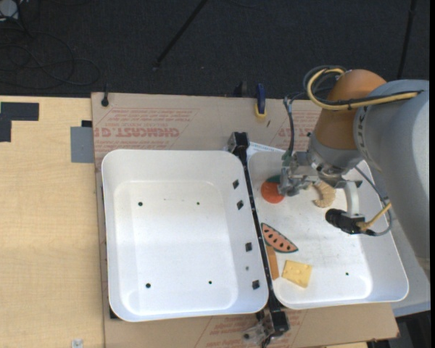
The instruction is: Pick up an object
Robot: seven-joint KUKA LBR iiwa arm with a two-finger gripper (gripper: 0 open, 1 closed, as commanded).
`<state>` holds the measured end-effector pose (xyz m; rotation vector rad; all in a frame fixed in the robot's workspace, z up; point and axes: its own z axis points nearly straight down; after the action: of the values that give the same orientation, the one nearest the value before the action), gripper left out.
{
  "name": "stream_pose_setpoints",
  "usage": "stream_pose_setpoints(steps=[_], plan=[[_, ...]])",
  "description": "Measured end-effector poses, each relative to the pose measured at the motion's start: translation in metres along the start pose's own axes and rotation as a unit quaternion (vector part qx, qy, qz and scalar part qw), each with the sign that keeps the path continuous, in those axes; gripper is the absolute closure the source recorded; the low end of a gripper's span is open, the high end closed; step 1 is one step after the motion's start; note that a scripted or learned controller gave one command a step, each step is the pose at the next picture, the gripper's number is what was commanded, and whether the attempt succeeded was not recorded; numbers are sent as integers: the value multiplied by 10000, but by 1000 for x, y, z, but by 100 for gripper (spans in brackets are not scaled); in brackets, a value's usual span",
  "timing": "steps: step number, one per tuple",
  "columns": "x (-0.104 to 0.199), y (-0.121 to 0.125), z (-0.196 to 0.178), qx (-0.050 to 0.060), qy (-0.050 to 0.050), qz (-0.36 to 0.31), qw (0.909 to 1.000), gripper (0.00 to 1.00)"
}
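Presently: gripper (288, 183) low in right bin (377, 281), touching red tomato toy (271, 192) at far left; jaw state cannot be told. Toy likely light, smooth, rounded; take across its middle.

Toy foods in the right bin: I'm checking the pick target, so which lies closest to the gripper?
The red tomato-like piece, just left of the gripper. The watermelon slice and yellow cheese piece lie nearer the bin's front.

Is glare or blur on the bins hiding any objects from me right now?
Camera view: even lighting, the white right bin bright but not washing anything out; watermelon slice and yellow cheese piece read clearly; slightly soft overall; the gripper casts shadow beside the red object.
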<state>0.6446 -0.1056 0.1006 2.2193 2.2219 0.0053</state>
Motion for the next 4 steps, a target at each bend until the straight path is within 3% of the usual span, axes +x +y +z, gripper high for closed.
stream_pose_setpoints(steps=[1, 2, 3, 4], plan=[[21, -61, 14, 51, 0, 20, 10000, 100], [20, -59, 13, 30, -3, 23, 10000, 0], [-12, -1, 13, 5, -17, -4, 10000, 0], [-12, -4, 3, 59, -3, -6, 10000, 100]])
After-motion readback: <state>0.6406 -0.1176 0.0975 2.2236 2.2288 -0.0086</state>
